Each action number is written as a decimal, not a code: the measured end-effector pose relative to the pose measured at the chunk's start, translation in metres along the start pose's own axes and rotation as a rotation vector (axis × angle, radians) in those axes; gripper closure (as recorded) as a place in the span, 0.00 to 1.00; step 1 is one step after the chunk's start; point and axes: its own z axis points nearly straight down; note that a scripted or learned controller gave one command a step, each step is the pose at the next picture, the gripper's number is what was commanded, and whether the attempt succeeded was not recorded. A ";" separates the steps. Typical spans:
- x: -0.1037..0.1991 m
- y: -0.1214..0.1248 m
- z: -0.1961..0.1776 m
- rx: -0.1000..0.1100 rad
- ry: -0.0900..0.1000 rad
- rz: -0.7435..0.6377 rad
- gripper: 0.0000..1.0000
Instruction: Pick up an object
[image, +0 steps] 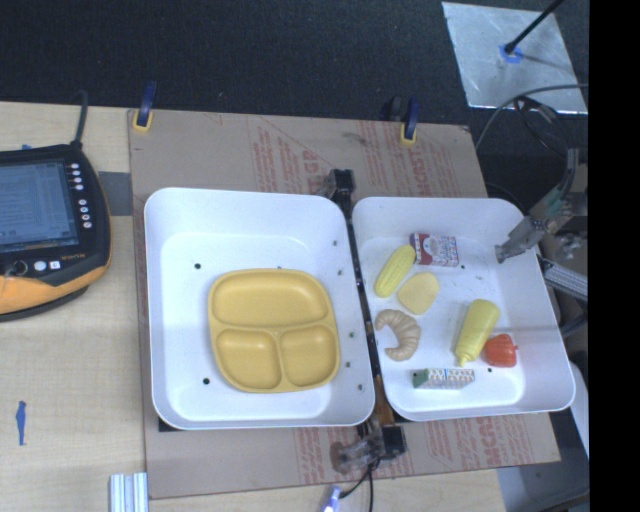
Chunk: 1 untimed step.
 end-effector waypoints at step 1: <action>-0.010 -0.048 0.125 0.002 0.001 -0.001 0.00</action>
